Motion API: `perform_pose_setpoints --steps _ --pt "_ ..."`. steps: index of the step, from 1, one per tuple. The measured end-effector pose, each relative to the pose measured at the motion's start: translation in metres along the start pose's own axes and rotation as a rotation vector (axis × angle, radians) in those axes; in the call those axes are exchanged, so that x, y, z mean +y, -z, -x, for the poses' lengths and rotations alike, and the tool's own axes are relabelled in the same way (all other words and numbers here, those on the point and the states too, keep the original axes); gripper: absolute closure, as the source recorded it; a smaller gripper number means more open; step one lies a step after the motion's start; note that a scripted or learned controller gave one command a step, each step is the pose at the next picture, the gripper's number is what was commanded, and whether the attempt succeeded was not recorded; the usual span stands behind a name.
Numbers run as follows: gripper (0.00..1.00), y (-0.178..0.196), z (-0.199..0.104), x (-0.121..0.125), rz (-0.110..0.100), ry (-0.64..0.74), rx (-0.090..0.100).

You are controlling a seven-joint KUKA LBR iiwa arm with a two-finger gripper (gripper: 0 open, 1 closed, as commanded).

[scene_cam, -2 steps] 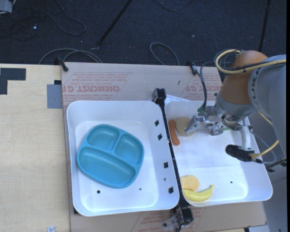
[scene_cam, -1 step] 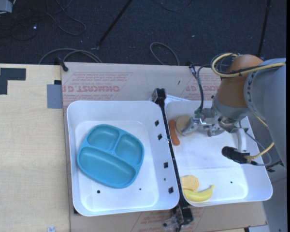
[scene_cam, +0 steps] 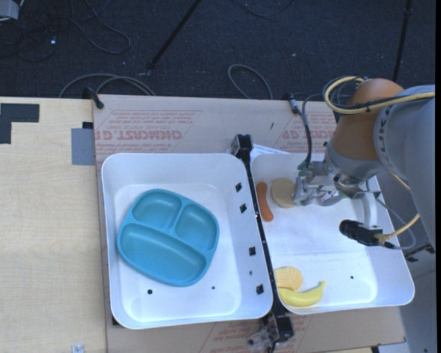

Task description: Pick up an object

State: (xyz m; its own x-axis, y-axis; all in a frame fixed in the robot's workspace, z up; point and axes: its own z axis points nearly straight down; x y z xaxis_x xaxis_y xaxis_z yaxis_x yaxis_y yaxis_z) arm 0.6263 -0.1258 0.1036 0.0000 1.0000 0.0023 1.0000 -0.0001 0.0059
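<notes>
A blue divided plate lies in the left white bin. Both bins sit on brown cardboard atop the pale wooden tabletop. Black cables trail across the dark floor at twelve o'clock.

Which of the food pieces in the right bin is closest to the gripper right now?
The tan round disc, right beside the gripper. The orange sausage lies farther left by the divider, and the banana and yellow slice sit at the bin's near edge.

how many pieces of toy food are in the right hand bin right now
4: an orange hot dog along the divider, a tan round cookie beside it by the gripper, a yellow waffle-like disc and a yellow banana at the near-left corner. The arm may hide more.
</notes>
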Motion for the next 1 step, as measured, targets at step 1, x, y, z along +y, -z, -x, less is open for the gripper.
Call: perform_pose_setpoints --steps 1 --pt "1.0 0.0441 -0.0047 -0.0023 -0.005 0.002 -0.002"
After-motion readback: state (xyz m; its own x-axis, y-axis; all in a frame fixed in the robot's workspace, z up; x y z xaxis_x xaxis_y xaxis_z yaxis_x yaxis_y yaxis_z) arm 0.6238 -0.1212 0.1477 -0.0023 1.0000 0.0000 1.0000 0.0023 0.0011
